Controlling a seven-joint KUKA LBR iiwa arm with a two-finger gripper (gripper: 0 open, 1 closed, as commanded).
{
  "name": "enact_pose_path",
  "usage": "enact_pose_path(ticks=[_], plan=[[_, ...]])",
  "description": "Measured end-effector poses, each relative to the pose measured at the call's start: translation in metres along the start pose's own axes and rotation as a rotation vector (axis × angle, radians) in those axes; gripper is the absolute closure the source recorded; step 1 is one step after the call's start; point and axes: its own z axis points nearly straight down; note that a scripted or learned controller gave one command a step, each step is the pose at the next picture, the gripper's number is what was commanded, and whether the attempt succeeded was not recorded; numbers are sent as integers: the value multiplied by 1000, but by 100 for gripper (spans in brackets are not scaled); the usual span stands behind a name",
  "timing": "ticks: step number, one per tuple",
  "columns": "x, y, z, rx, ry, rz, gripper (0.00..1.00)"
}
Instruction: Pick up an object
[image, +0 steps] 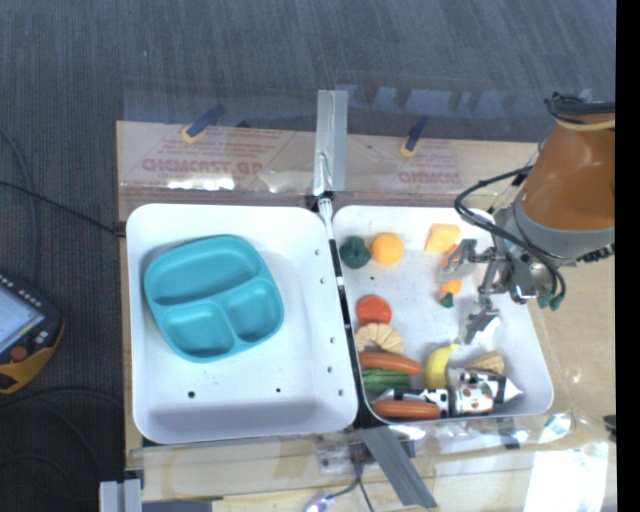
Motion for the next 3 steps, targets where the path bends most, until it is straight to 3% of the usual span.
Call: enact_pose_path(ticks=[1, 2, 3], plan=[[-50, -8, 119, 0, 0, 166, 0], [-96, -28, 129, 2, -11, 129, 0], [-98, -27, 118, 7, -18, 127, 100]])
